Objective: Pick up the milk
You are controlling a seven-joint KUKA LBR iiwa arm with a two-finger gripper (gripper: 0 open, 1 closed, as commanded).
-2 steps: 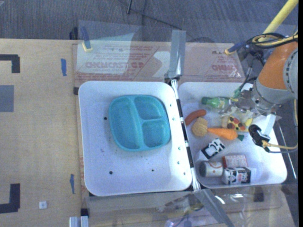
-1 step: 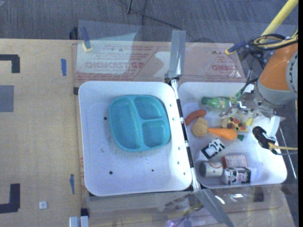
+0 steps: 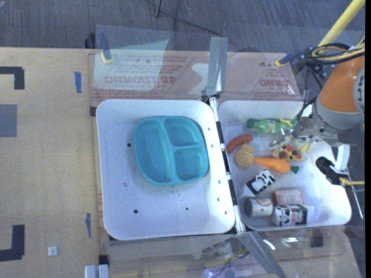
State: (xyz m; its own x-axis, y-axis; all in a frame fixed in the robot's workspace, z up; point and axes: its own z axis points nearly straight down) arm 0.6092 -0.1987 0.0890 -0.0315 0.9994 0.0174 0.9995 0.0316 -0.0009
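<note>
So far nothing is lifted: the milk [image 3: 289, 215], a small black-and-white carton, lies on its side at the near edge of the right bin [image 3: 333, 210], touching a can [image 3: 258, 207] on its left and just below a small box [image 3: 288, 197]. A second cow-patterned carton [image 3: 262, 182] lies just above the can; I judge the larger one at the rim to be my target, though I cannot be sure. My gripper [image 3: 301, 133] sits at the far side of that bin, over a cluster of small toys [image 3: 288, 151] near a green bottle [image 3: 264, 124], well apart from the milk. Whether it is released or clenched I cannot tell. Left to do, as I judge it: travel to the near rim, descend, close, lift.

Also near the milk's bin-mates are a carrot [image 3: 273, 164], a sausage [image 3: 239, 141] and a tan ball [image 3: 244, 154]. The left bin [image 3: 116, 207] holds a teal divided plate [image 3: 171, 149]. Both bins rest on a pale wooden counter [image 3: 46, 155] with blue tape marks; beyond it is grey carpet [image 3: 69, 10].
</note>
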